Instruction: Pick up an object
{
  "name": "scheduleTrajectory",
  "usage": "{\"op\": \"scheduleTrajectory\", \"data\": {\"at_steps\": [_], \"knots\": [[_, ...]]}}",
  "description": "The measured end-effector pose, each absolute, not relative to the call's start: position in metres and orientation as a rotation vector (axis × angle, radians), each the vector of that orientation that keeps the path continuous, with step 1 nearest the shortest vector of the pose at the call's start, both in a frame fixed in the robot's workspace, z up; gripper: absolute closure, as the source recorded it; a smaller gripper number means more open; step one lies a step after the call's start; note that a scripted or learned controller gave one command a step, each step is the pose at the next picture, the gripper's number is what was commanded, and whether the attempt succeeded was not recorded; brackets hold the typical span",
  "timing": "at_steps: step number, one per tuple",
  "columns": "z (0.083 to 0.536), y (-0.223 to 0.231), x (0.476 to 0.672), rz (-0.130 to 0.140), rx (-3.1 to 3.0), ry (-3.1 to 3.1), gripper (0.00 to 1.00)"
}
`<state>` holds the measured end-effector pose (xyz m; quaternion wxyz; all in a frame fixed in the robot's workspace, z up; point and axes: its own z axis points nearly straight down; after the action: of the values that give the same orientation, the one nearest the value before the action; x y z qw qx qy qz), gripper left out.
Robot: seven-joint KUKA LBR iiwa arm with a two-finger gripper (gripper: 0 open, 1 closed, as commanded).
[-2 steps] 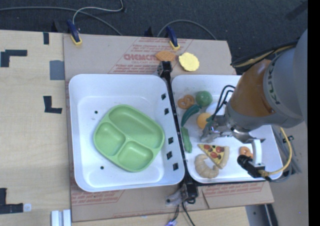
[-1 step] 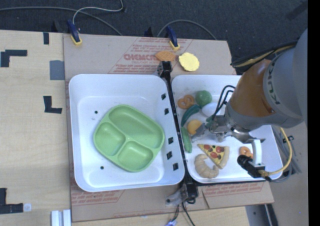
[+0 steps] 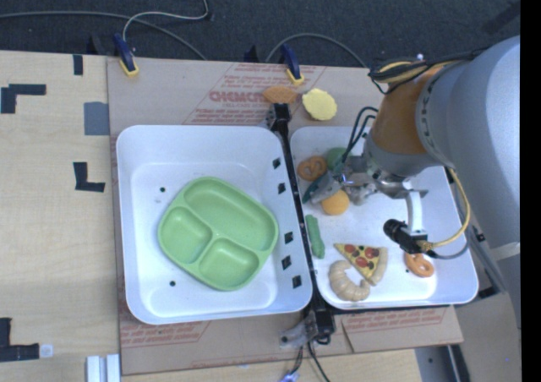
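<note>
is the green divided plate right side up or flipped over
Right side up: the green divided plate lies in the left bin with its three hollow compartments facing the camera.

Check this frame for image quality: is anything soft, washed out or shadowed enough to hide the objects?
Camera view: lighting is even and diffuse, with faint shadows inside the white bins; the arm near the lens looks large and soft; the green tray and pizza slice read clearly; around the gripper the small toys crowd together and blur, so the finger state is unclear.
</note>
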<state>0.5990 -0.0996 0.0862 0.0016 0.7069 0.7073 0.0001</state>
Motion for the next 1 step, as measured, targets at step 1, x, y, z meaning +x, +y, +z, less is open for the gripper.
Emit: {"op": "scheduleTrajectory", "data": {"at_steps": [1], "knots": [[0.0960, -0.0990, 0.5996, 0.003, 2.217, 2.220, 1.00]]}}
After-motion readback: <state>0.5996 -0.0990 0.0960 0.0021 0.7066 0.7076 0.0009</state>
